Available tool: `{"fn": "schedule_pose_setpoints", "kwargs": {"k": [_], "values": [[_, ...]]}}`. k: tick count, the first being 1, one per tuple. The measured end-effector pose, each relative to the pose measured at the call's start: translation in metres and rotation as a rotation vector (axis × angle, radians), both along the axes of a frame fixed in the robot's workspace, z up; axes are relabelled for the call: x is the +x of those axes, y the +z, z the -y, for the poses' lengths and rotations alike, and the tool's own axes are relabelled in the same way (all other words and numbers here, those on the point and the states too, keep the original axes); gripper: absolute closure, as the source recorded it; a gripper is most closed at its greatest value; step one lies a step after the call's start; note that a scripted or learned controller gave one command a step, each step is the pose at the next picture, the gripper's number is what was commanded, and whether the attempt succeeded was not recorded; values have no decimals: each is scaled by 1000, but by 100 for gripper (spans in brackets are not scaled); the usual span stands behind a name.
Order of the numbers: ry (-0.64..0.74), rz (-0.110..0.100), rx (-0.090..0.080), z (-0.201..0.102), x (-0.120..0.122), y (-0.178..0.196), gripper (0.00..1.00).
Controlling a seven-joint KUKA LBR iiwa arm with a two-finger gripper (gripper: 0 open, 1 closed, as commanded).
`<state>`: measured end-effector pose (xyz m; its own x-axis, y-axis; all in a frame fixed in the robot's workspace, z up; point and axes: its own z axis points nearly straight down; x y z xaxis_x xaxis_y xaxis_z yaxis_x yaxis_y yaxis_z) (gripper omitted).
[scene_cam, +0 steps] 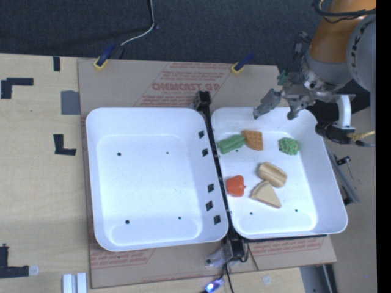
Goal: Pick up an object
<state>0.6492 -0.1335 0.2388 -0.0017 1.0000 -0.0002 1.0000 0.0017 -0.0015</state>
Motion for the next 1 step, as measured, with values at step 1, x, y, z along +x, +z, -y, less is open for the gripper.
{"fn": "schedule_pose_setpoints", "kwargs": {"k": [1], "values": [[-7, -1, -2, 61, -38, 4, 0]]}}
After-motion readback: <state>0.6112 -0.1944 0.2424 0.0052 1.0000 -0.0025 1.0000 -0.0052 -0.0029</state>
